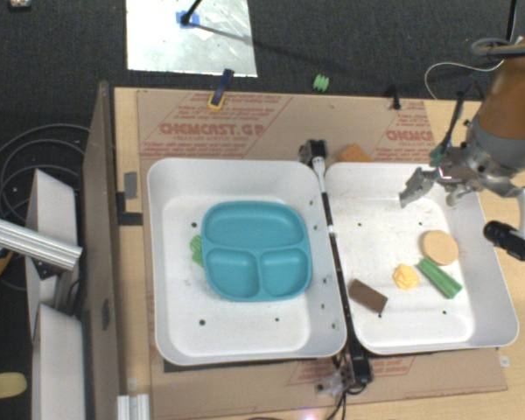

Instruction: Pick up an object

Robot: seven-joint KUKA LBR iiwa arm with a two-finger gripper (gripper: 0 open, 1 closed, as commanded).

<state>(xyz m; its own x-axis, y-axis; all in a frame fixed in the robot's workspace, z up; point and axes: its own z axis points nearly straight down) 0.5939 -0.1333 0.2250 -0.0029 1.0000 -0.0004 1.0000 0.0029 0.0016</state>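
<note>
The desk (271, 116) under everything is a brown cardboard-covered board with red print on it, and the two white bins sit on it side by side. The left bin (171, 234) holds a big teal divided plate (254, 249), three compartments, lying flat near the middle, with a bit of something green (195, 249) poking out from under its left edge.

The right bin (376, 208) has the small things, all gathered toward its near right corner: a round tan disc (439, 247), a green stick (441, 279) lying slantwise just below it and touching or nearly touching it, a yellow lump (406, 276) just left of the stick, and a dark brown block (367, 296) further left, near the bin's front.

The arm (512, 103) comes in from the right, its orange band showing above the grey wrist. The gripper (433, 182) hangs over the back right part of the right bin, well apart from the cluster of objects. Its fingers (413, 188) look spread apart, with nothing between them.

An orange piece (354, 154) lies on the desk just behind the bins.
</note>
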